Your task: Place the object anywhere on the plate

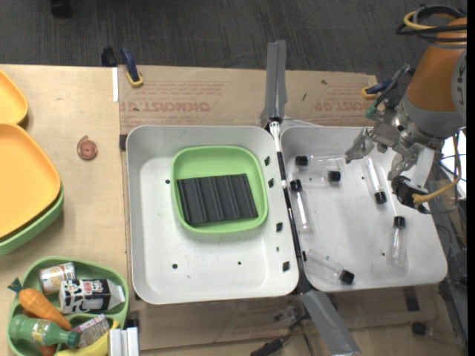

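Note:
A green square plate [220, 155] sits in the left bin [215, 277] with a dark ribbed mat [219, 199] lying on it. Several clear tubes with black caps lie scattered in the right bin [423, 269]: one [319, 159] near the back, one [373, 176] right of centre, one [398, 242] at the right, one [330, 270] at the front. My gripper [377, 158] hangs over the back right of the right bin, above the tube right of centre. Its fingers are spread open and nothing is between them.
A grey post [276, 80] and a divider stand between the bins. Yellow plates [22, 176] and a green bowl of toy food [63, 302] rest on the bench at the left. A clamp [132, 71] grips the cardboard's far edge. Cables [415, 191] hang off the wrist.

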### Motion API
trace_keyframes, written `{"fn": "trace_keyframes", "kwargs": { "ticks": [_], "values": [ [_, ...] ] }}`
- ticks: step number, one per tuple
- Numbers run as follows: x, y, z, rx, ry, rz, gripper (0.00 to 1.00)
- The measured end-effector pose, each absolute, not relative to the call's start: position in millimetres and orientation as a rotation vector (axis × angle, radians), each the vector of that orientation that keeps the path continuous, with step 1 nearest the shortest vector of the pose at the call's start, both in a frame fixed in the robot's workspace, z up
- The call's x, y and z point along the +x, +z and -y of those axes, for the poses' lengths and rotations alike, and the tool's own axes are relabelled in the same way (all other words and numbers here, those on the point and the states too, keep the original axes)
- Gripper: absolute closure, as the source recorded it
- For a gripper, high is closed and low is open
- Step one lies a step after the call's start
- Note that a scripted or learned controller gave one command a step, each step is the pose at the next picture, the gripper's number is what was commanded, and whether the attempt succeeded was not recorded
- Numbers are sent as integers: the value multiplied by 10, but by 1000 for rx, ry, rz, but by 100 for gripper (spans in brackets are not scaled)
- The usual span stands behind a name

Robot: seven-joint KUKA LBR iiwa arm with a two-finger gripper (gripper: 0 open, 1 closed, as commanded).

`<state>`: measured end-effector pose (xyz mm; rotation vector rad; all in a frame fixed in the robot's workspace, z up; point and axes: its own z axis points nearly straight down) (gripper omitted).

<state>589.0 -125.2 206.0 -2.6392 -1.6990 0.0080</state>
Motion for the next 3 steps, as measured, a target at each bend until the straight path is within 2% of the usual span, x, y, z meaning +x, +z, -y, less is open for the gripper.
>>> {"fn": "trace_keyframes", "kwargs": {
  "ticks": [1, 3],
  "values": [
    [5725, 2354, 1019, -2712, 6, 1585, 0],
    [5687, 2221, -95, -3060, 8, 713, 0]
  ]
}}
